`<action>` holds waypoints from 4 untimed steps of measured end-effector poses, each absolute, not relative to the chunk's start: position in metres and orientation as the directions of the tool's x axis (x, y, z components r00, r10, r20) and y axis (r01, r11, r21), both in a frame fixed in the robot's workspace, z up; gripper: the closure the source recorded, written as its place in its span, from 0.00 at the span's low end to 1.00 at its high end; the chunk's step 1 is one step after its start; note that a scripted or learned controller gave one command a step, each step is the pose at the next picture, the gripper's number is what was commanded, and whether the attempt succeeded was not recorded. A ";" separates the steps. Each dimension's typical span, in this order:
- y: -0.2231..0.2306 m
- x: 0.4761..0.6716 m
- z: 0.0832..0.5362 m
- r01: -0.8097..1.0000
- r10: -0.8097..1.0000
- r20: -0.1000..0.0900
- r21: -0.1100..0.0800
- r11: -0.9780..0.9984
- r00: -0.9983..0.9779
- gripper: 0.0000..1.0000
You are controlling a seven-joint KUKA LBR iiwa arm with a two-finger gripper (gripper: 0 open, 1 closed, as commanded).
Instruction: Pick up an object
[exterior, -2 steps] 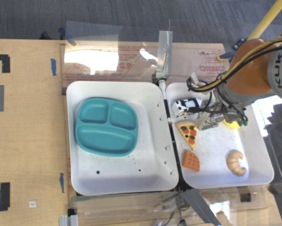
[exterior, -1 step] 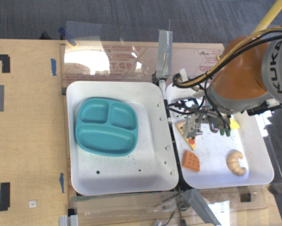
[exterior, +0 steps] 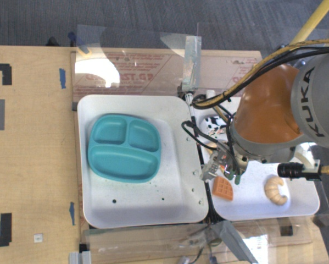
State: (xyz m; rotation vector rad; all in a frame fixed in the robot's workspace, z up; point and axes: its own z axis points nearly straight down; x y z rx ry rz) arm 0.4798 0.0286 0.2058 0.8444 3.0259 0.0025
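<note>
here, arm: the grey arm with its orange band reaches in from the right and hangs low over the right bin (exterior: 301, 205).
gripper: the gripper (exterior: 223, 172) sits just above the waffle piece, near the bin's left wall; cables and the wrist crowd it, and whether the claw is released or clenched cannot be told.
target, likely: the waffle (exterior: 223, 188), a small orange gridded wedge lying flat on the bin floor, directly under the gripper; nothing shows it held.
how it should handle: it looks like a light toy, probably stiff plastic or rubber; thin and flat, so it offers little height to grip.
where to take it: across its two straight edges, pads pressed low against the floor; a high pinch would likely slip off.
other candidate: the croissant (exterior: 276, 190), tan and rounded, lies well apart to the right; bulkier, easier to straddle across its middle.
left bin: the left bin (exterior: 98, 208) holds a teal divided plate (exterior: 124, 147), wide and shallow, graspable only at its rim.
risk: the waffle sits near the wall, so one finger may catch there.
</note>
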 end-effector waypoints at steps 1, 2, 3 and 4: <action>0.054 0.488 0.190 0.858 0.858 -0.001 0.000 0.514 -0.514 1.00; 0.066 0.480 0.185 0.358 0.358 0.000 0.001 0.934 -0.934 1.00; 0.104 0.479 0.186 0.683 0.683 -0.001 0.002 0.730 -0.730 1.00; 0.150 0.479 0.220 0.927 0.927 0.000 0.001 0.375 -0.375 1.00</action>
